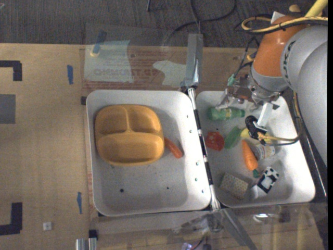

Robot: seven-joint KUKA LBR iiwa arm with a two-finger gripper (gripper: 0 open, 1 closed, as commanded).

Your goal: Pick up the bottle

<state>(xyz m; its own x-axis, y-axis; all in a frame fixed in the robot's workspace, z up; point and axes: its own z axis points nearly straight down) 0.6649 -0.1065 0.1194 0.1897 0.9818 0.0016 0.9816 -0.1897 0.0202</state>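
Where the arm [307, 61] comes in from the right, the tool [235, 99] sits low over the upper left corner of the right bin [294, 155]. Cannot tell if it is apart or together; its metal parts blur into each other. The bottle [227, 113] lies on its side just below the tool. It is green shiny plastic, close to the bin's top wall and left wall. Touching the tool or not, can't tell.

Tight room there: the rim between the bins is near, and a red piece [214, 140] and a green piece [232, 137] lie just below the bottle. The big carrot [250, 156] is orange and tapered, beside a clear cup [266, 150] that is hard to make out. By the bottom wall are a flat tan sponge [234, 185], speckled, and a black-and-white block [268, 179]. The arm hides part of the bin's right side. There is open white floor in the lower right corner.

The left bin [145, 189] has more room. A yellow plate [128, 133] with three compartments, rounded corners and a matte finish sits in the upper left part. A small carrot [174, 148] is touching or just beside its right edge. Below them the floor is bare.

The surface [41, 155] is brown and cardboard-like, with blue tape bits [69, 74] and black marks [10, 71] cut off at the left edge.
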